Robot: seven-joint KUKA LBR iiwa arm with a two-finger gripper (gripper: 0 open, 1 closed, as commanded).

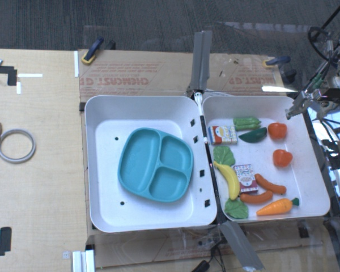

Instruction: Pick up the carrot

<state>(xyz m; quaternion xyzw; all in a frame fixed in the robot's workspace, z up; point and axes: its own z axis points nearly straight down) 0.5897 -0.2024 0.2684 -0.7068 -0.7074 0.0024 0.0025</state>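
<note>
Because the carrot (275,207) lies at the near edge of the right bin (311,152), close to its front right corner and on its side with the green stub pointing right, it is the nearest of the toys to the camera. It looks like a moulded plastic toy: probably light, stiff and rather slick, tapering to a point at the left. A hold across the thicker half near the stub seems safest, since the thin tip might squirt out of closing fingers. Just beyond it lie two sausages (263,190), glossy and rounded, nearly touching it, which leaves little room on that side. To their left a yellow banana (229,178) curves over a flat green leaf (236,209), with a small printed carton (245,174) beside it. Farther back sit two tomatoes (280,145), a green pepper (246,122) and another carton (224,135). The left bin (102,169) holds a teal divided plate (156,164) of smooth plastic. At the far right, the gripper (297,105) hangs above the bin's back corner, well apart from the carrot; whether it is parted I cannot tell.
</note>
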